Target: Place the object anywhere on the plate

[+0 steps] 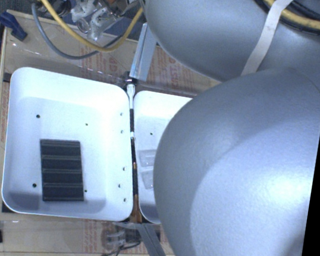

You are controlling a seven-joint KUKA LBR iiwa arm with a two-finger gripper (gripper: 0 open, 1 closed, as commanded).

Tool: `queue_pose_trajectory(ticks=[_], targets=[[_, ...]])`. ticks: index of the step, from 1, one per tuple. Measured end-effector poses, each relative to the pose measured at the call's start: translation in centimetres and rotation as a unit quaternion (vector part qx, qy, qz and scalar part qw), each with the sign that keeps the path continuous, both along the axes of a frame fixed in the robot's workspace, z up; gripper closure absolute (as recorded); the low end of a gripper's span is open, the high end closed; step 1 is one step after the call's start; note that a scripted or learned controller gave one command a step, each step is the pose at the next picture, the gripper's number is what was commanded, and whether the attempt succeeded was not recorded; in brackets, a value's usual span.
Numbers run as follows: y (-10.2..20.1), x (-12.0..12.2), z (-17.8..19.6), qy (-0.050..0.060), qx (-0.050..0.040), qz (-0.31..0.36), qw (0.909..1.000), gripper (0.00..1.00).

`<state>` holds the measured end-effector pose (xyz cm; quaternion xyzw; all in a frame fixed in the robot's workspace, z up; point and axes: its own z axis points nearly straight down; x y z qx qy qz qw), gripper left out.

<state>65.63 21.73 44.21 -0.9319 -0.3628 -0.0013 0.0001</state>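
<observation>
Dark ribbed plate (62,170) flat in left bin (28,82), front-left.

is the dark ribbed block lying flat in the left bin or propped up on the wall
Lying flat. The dark ribbed block rests on the left bin's floor, its ridged face up, apart from the walls.
</observation>
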Motion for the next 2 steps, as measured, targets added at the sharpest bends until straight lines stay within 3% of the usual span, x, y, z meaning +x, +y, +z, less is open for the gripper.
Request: queue_pose_trajectory(ticks=[1,2], targets=[[0.3,-1.5,-0.2,0.005,0.0000,0.315,0.9491,1.00],[0.0,-2.5,0.0,0.002,-0.0004,-0.090,0.9960,1.00]])
